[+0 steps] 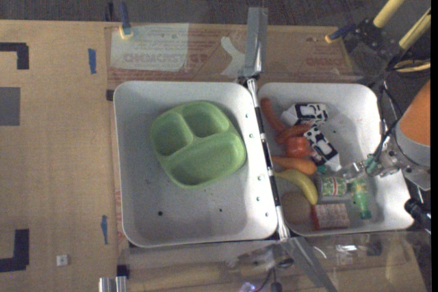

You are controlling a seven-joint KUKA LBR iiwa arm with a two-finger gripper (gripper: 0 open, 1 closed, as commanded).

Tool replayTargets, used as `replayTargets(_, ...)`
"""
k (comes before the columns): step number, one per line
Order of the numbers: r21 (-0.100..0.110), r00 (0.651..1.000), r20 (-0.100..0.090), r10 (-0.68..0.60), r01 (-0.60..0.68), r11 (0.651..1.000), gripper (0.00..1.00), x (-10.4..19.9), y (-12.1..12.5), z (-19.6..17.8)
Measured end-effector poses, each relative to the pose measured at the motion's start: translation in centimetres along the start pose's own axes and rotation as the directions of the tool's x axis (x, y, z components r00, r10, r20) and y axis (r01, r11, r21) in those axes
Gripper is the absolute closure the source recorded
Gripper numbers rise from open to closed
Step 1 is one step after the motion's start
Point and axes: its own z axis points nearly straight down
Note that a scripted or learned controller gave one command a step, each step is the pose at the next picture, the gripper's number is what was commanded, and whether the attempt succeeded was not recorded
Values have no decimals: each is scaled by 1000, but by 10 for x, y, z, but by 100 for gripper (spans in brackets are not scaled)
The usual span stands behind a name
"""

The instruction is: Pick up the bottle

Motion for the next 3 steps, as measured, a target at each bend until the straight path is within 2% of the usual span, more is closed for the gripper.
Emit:
replayTargets(1, 15, 999, -6, -45, 45, 999, 100, -42, 1, -34)
replayTargets(2, 15, 999, -7, -45, 45, 999, 0, -42, 1, -34)
replayTargets(3, 11, 998, -11, -64, 64, 998, 0, -40, 14, 30)
